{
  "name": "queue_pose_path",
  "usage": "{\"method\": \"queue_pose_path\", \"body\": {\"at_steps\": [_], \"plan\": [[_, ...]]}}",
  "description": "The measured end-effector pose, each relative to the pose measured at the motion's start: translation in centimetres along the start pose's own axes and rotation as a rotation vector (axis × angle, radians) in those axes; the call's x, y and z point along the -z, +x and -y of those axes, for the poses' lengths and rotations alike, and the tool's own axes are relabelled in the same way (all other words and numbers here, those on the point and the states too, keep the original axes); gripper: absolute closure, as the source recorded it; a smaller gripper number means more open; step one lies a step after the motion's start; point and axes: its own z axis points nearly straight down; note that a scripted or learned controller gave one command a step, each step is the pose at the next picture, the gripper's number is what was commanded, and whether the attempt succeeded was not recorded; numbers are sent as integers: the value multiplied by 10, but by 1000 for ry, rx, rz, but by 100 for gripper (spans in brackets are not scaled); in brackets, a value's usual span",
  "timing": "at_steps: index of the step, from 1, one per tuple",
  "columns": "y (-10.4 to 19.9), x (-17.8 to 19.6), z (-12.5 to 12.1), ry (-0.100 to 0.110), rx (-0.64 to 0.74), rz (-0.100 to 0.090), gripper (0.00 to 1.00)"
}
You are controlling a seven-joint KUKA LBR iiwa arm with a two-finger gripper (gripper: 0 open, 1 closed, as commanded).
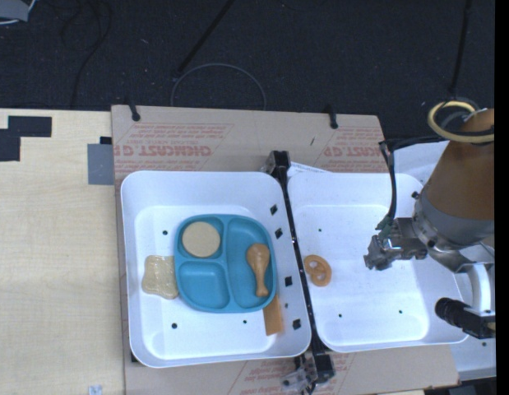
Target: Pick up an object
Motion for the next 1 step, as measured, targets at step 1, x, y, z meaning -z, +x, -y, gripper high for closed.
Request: {"method": "queue_pose_path", "body": {"at_steps": [1], "plan": [[-1,46,-1,0,0,0,100]]}}
